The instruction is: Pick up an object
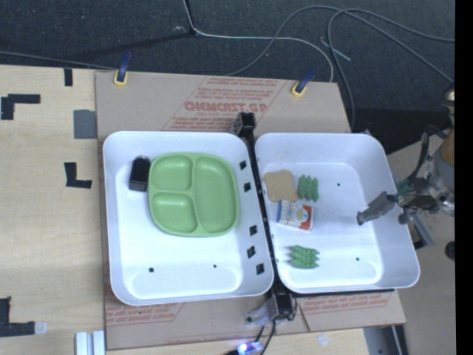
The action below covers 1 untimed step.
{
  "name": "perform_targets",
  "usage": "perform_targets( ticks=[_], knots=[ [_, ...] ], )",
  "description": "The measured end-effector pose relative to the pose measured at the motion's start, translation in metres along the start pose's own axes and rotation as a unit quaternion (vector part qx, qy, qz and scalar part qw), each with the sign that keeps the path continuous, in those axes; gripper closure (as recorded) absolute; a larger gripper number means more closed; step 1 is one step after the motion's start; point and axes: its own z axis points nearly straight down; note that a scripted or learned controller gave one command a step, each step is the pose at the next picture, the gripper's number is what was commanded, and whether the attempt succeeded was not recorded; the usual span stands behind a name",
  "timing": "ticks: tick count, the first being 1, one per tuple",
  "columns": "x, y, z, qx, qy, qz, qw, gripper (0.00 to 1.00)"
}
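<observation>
Across both bins (pixel 118 220): six objects.

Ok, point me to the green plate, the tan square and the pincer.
green plate (pixel 194 195): camera view, on the divider ridge near its middle.
tan square (pixel 278 184): camera view, centre of its top face.
pincer (pixel 363 216): camera view, at its dark tip over the right bin.

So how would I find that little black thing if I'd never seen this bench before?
Start at the left white bin, the one holding the green divided plate. Look just off the plate's left edge, near the bin's upper-left corner: the small black block lies there on the bin floor. It is the only dark object in that bin, and much smaller than the plate.
</observation>
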Motion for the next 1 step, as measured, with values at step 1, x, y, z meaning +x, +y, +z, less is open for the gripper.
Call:
perform_targets(
  ticks=[1],
  knots=[
    [0.0002,0.0026,-0.0055,-0.005,-0.002,-0.002,1.0000,0.00]
  ],
)
